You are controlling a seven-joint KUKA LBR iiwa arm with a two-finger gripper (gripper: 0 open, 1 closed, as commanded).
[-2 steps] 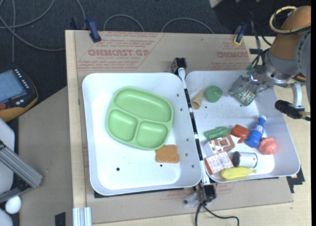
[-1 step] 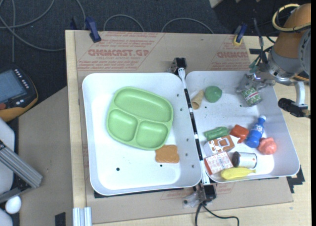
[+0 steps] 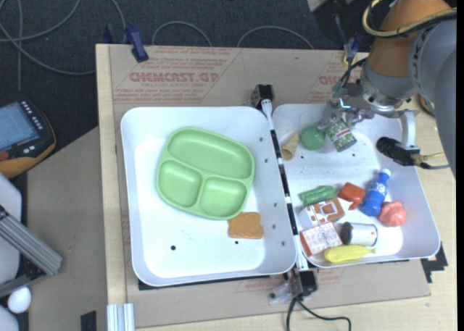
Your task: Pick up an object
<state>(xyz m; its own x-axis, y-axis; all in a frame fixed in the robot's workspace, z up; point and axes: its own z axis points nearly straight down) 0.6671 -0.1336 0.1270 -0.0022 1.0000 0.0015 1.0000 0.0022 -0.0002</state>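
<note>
My gripper [image 3: 341, 121] hangs over the back of the right bin [image 3: 417, 177], reaching in from the upper right. Directly beneath it, touching or nearly so, lies a small green-and-white patterned packet [image 3: 340, 136]. A green ball [image 3: 312, 137] sits just left of the packet, and a tan cone [image 3: 289, 145] lies beside the bin's left wall. Whether the packet is gripped is hidden by the wrist.
The front of the right bin holds a green pepper-like piece [image 3: 317, 194], an orange block [image 3: 352, 193], a blue bottle [image 3: 374, 195], a red lump [image 3: 393, 213], printed cartons [image 3: 321, 224], a can [image 3: 359, 234] and a banana [image 3: 346, 253]. The left bin [image 3: 145, 235] holds a green divided plate [image 3: 205, 172] and an orange slab [image 3: 246, 226].
</note>
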